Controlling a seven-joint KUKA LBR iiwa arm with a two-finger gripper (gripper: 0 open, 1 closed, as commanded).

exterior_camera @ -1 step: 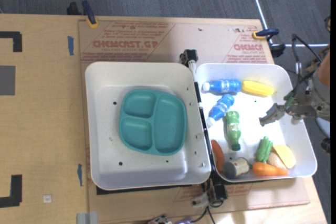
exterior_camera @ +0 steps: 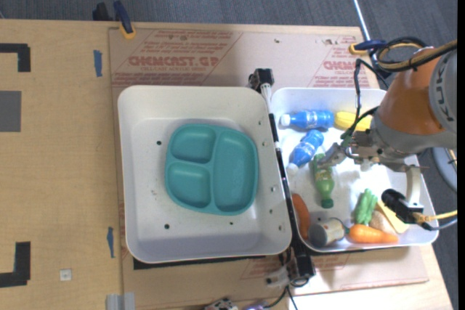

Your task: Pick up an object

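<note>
The end effector (exterior_camera: pixel 336 156) hangs over the green bottle (exterior_camera: pixel 323 184) at right of frame — its opening I cannot tell — better descend straight, centred.

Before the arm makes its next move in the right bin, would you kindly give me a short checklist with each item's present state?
1. Gripper over the right white bin: ok.
2. Target near the gripper: ok, the small green plastic bottle lies just below it.
3. Object between the fingers: cannot tell.
4. Space around the bottle: not ok, the blue plastic bottle lies close above it.
5. Teal divided plate out of the way in the left white bin: ok.
</note>
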